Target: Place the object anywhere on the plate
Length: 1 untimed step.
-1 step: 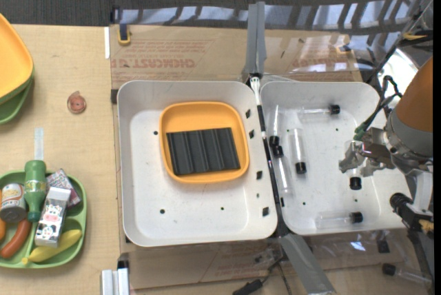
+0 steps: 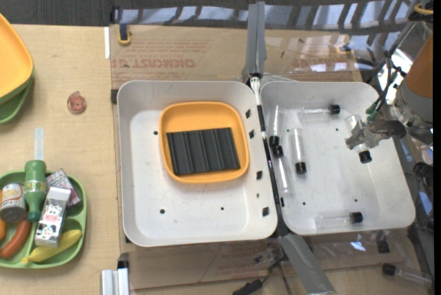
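Gripper (image 2: 364, 149) hangs low in the right bin (image 2: 386, 218), well right of the orange plate (image 2: 203, 116), likely seeking a tube (image 2: 296, 149); jaw state unclear.

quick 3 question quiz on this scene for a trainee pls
1. True or false: the orange plate sits in the left bin.
2. What lies on the plate? A) dark ridged block B) clear tube C) nothing
3. Over which bin is the gripper?

Key: 1 true. 2 A. 3 the right bin, near several clear tubes with black caps.
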Each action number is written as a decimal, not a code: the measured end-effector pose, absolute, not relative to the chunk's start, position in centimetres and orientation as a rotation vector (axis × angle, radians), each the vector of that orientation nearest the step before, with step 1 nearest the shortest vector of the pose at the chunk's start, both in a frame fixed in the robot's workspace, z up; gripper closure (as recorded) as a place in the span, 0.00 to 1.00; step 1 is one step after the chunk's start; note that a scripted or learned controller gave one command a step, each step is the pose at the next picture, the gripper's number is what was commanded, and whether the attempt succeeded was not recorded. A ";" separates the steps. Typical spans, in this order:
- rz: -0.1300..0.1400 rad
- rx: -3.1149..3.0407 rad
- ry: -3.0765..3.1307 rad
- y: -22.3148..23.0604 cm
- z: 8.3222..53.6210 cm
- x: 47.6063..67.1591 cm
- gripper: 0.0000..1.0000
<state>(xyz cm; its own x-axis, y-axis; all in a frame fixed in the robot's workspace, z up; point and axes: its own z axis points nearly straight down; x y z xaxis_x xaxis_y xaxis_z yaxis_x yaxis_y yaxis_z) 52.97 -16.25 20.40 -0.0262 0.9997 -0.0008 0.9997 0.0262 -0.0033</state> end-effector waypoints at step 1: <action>0.003 -2.053 -2.380 -19.9 21.9 57.7 1.00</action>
